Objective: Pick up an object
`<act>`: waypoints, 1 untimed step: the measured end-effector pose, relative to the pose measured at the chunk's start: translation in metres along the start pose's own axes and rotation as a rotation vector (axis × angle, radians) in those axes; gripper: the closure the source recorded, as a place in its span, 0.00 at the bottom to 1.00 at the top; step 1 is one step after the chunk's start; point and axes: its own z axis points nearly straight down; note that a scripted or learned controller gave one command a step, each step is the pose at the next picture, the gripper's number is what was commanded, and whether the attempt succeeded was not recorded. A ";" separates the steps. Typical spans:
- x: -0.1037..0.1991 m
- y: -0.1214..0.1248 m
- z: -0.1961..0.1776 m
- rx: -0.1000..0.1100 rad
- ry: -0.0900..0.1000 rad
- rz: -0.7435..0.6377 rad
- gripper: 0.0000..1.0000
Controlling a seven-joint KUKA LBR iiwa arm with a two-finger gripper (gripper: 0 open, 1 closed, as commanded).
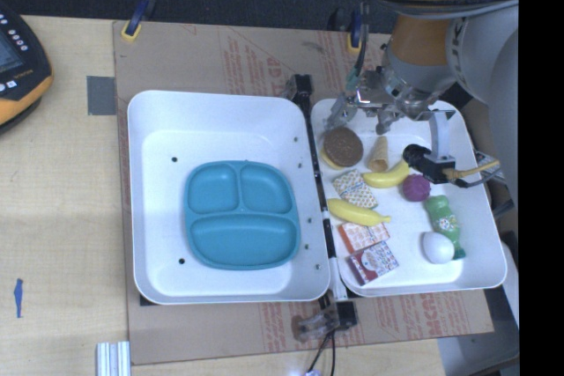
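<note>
**While the gripper hangs over the crowded bin, nothing is picked yet**

Although the task asks only for one object to be lifted, none is seen in the grasp at this moment. The two-finger gripper (381, 112) sits at the upper right of the frame, above the top edge of the right-hand shallow white bin (490, 264). Whether it is released or clenched cannot be told from this slanting view.

Just below it lie a round brown disc (342, 147) and a tan cone (379, 154). Further down the bin are a curved yellow banana (386, 178), a small purple ball (417, 188), a green bottle-shaped toy (443, 219) and a white egg (437, 247). A second long yellow piece (356, 211) and a red printed packet (372, 261) lie toward the bin's left side.

The left-hand white bin (141, 189), in the middle of the frame, holds a blue divided plastic plate (240, 214).

By my judgement the approach is under way, with the disc or the cone the nearest candidates. Descent, closing and lifting all remain to be done.
</note>
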 end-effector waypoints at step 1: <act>-0.060 0.021 0.018 -0.004 -0.003 0.008 0.00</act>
